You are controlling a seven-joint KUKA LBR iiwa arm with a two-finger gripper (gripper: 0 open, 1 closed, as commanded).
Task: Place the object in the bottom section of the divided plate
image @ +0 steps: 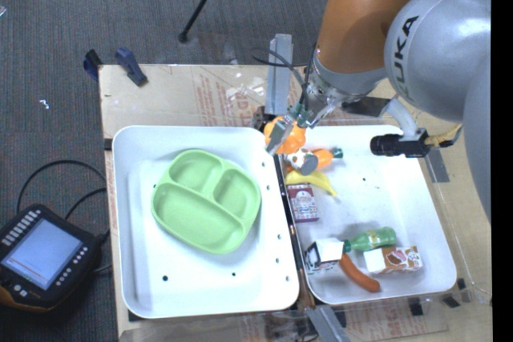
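A light green divided plate [207, 200] lies in the left bin [132, 172]; it has two smaller sections toward the back and one large section toward the front. My gripper [284, 132] hangs at the back over the rim between the two bins. A round orange toy [291, 136] shows between its fingers, so it is shut on that toy. The toy is just right of the plate's back right edge and apart from it.
The right bin [417, 204] holds a carrot [322, 158], a small white and black toy [304, 163], a banana [322, 183], a brown box [302, 202], a green bottle [373, 239], a white carton [325, 252], a red sausage [359, 272] and a packet [394, 259].
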